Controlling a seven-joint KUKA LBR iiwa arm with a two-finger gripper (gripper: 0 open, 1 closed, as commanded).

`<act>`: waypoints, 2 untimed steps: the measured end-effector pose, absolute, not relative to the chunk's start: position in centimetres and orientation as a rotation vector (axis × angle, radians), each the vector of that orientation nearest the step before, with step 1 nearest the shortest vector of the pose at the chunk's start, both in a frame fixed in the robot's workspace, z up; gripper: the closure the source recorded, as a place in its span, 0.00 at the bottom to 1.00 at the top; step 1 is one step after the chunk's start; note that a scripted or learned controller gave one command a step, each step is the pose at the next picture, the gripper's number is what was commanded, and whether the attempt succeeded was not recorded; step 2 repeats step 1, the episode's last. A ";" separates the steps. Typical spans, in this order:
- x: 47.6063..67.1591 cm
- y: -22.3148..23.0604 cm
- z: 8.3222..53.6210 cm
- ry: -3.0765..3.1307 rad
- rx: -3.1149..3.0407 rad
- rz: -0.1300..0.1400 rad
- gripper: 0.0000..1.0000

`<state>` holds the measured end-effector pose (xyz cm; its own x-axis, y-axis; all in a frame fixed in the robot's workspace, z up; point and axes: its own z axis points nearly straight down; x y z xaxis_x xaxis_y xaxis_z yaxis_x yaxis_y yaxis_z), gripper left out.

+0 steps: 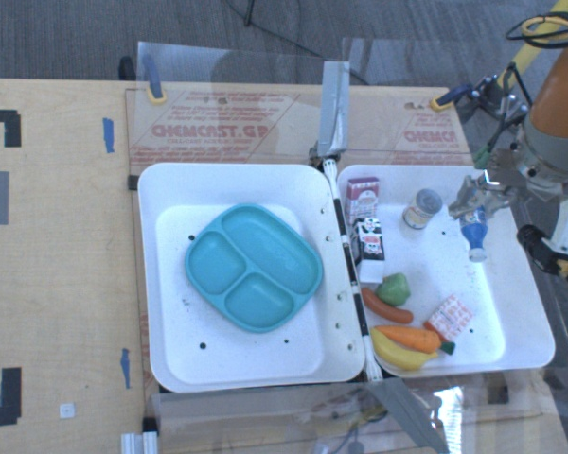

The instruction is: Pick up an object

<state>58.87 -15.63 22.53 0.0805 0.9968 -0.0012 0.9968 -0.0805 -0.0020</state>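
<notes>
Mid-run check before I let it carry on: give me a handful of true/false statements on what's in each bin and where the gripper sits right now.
1. The blue divided plate lies in the left bin. True.
2. The banana lies in the left bin. False: it lies in the right bin, near its front edge, beside the carrot.
3. The gripper is over the right bin's far right part. True.
4. The small jar sits on the divided plate. False: it sits on the right bin's floor, left of the gripper.
5. A blue object lies just below the gripper. True.
6. The green vegetable lies against the red-and-white carton. False: a black-and-white carton lies between them.
</notes>
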 end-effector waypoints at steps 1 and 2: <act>56.3 -14.4 21.2 -2.073 -2.355 0.006 1.00; 56.3 -14.4 21.2 -2.073 -2.355 0.006 1.00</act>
